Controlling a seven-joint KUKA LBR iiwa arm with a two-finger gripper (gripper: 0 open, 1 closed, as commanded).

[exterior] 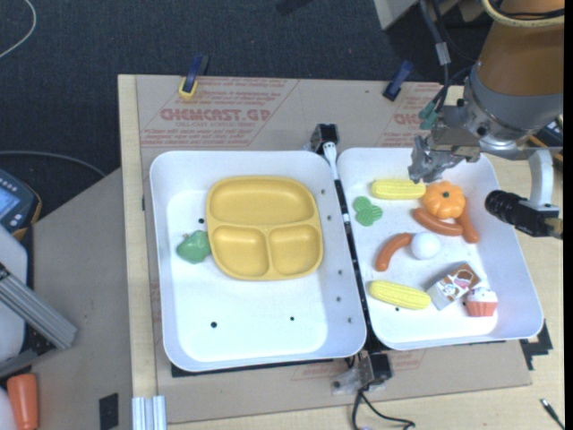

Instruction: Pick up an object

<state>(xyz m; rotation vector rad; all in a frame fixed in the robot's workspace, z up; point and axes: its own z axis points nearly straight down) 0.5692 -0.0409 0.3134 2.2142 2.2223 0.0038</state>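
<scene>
My gripper (430, 172) hangs over the back of the right bin (512, 280). It is just above the right end of a yellow corn cob (397, 189) and the top left of an orange pumpkin (445, 201). I see nothing held in it. Below the pumpkin lie an orange sausage (448, 224), a white ball (424, 246) and a second sausage (392, 251). A green leafy piece (365, 210) sits at the bin's left side. Near the front are another corn cob (399, 295), a brown carton (453, 286) and a pink cupcake (481, 304).
The left bin (251, 330) holds a yellow divided plate (265, 226) and a green leafy piece (192, 247) at its left. Clamps (189, 82) grip the board's back edge. The arm's wrist (519, 52) rises at the upper right.
</scene>
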